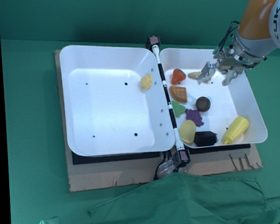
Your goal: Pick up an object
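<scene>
A: What's biggest on the bench?

B: The left bin, with a small yellow piece near its 2 o'clock corner, hard by the divider. The right bin sits just beside it, and everything else lies in there.

A: And the arm?

B: The arm comes in from 2 o'clock, orange band up top, wrist over the right bin's upper edge. The gripper hangs at about 1 o'clock in that bin, fingers spread apart and nothing between them.

A: So nothing picked yet. What could it take?

B: Going by size: a yellow bottle lying tilted at the bin's 4 o'clock corner. A pale yellow fruit at 7 o'clock, touching a black block at 6 o'clock. A waffle at 10 o'clock, with a red strawberry just above it at 11. A green piece at 9 o'clock beside the divider, purple grapes next to it. A brown ball near the centre.

A: Anything close to the fingers?

B: A small tan piece at 12 o'clock, just left of the left fingertip; whether they touch I cannot tell.
</scene>
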